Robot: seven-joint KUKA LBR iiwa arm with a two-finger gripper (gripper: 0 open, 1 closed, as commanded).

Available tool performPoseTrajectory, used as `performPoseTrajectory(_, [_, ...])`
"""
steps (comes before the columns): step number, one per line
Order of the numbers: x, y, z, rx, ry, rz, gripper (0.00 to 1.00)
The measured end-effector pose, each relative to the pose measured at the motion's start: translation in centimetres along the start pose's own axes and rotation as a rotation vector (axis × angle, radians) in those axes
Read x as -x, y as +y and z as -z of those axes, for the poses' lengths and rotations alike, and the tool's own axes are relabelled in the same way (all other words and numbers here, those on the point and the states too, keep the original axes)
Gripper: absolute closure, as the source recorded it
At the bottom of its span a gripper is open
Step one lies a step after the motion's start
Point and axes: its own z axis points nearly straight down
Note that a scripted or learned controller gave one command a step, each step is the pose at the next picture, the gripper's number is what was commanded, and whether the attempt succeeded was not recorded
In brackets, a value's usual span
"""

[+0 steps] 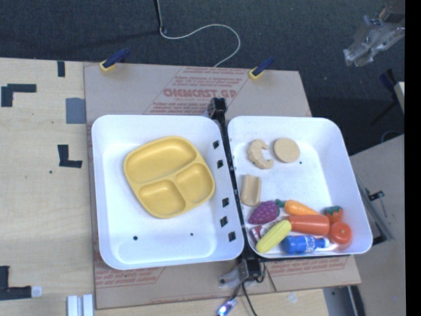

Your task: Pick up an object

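Observation:
The right bin (332,151) holds toy food. A tan croissant (259,154) and a round cracker (286,150) lie near its back. A tan bread slice (250,190) lies by the divider. Clustered at the front are purple grapes (264,211), a carrot (300,209), a hot dog (308,224), a tomato (339,233), yellow corn (273,236) and a blue bottle (303,244). My gripper (370,41) hangs at the top right, well above and behind the right bin, blurred and far from every object.
The left bin (108,176) contains a yellow divided plate (169,175). Both bins rest on a cardboard sheet (197,91) held by yellow and blue clamps (114,59). A white cable (197,31) loops behind. Black clips line the shared divider (227,176).

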Motion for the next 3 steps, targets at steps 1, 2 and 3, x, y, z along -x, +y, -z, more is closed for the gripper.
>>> performPoseTrajectory(1, [4.6,-2.8,-5.3,-0.007,0.002,-0.006,1.0])
performPoseTrajectory(2, [8.3,-6.5,-6.2,-0.003,0.002,-0.006,1.0])
performPoseTrajectory(3, [12.4,-10.9,-7.0,-0.002,0.002,-0.007,1.0])
